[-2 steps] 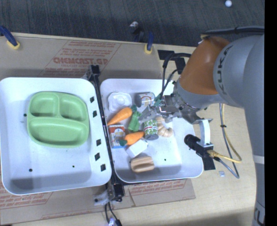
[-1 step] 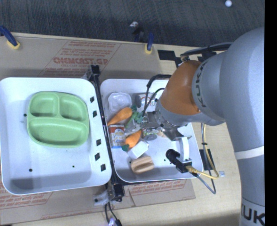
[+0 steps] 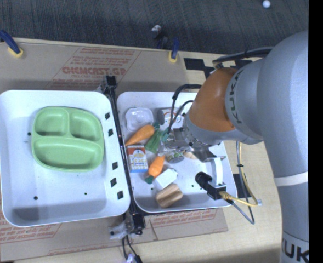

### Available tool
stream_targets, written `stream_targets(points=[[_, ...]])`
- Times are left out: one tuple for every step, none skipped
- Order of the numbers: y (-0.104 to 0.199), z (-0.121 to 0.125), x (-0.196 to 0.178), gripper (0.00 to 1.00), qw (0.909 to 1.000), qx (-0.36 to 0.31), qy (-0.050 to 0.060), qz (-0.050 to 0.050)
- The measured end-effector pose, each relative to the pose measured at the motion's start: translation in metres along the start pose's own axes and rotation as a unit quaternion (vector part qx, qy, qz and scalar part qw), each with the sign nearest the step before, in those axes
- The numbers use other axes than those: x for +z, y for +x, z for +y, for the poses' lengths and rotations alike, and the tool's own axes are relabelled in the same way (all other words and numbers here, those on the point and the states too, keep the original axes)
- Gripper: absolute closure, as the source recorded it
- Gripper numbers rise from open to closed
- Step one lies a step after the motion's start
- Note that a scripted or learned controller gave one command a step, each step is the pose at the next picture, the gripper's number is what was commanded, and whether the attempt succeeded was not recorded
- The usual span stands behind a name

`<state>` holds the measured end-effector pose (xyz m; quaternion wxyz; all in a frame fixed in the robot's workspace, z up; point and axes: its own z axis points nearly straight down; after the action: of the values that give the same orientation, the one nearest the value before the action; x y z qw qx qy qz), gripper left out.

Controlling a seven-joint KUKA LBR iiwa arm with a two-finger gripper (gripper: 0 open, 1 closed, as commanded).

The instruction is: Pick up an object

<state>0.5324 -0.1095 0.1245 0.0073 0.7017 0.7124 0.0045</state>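
The right bin [image 3: 150,204] holds a heap of small objects. An orange carrot [image 3: 141,134] lies at its upper left, with a green piece [image 3: 153,141] beside it. A second carrot [image 3: 157,165] lies lower, next to a small red and white carton [image 3: 137,158]. A white block [image 3: 165,178] and a brown bread roll [image 3: 169,195] sit near the front wall. A clear plastic cup [image 3: 139,116] rests at the back. My gripper [image 3: 173,142] is down in the middle of this bin, right of the green piece and above the second carrot. The wrist hides what is under it.
The left bin [image 3: 18,201] carries a green divided plate [image 3: 68,137]. A black divider [image 3: 117,147] with clips runs between the bins. A black connector with a yellow cable [image 3: 216,192] hangs off the arm over the right bin's front right corner.
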Motion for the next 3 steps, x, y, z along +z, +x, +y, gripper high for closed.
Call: stream_targets(points=[[0.000,0.001,-0.010,1.00,1.0000,-0.002,0.000,-0.001],[0.000,0.002,-0.020,1.00,1.0000,-0.004,0.000,-0.001],[0.000,0.003,-0.030,1.00,1.0000,-0.005,-0.001,-0.002]])
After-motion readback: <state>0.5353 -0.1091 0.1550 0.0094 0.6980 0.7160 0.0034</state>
